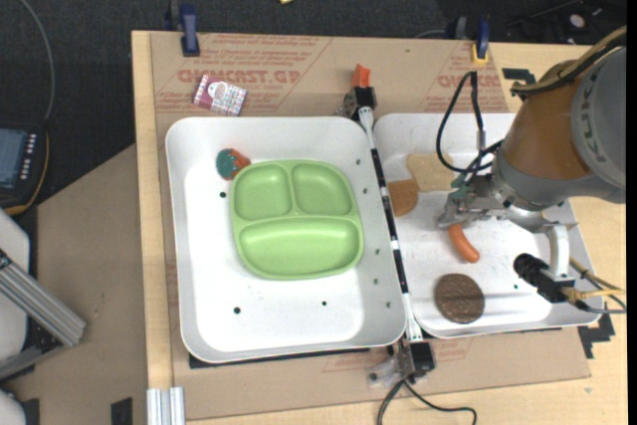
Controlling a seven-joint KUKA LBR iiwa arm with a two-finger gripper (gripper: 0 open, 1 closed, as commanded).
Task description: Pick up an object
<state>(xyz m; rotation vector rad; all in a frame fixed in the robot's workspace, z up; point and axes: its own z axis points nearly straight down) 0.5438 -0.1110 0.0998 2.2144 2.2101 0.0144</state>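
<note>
In the right bin (518, 318) lie an orange sausage-shaped piece (465, 245), a brown round disc (459, 298), a tan flat slice (429, 170) and an orange-brown piece (402, 196). My gripper (460, 215) hangs low over the right bin, right above the top end of the orange sausage-shaped piece. I cannot make out whether anything sits between its tips. The grey arm with its orange band (545, 129) comes in from the right and covers part of the bin.
The left bin (199, 294) holds a green three-compartment plate (296, 218) and a small red-and-teal object (232, 162) at its upper left. A pink packet (220, 95) lies on the cardboard behind the bins. Clamps and a black cable stand along the divider and rear edge.
</note>
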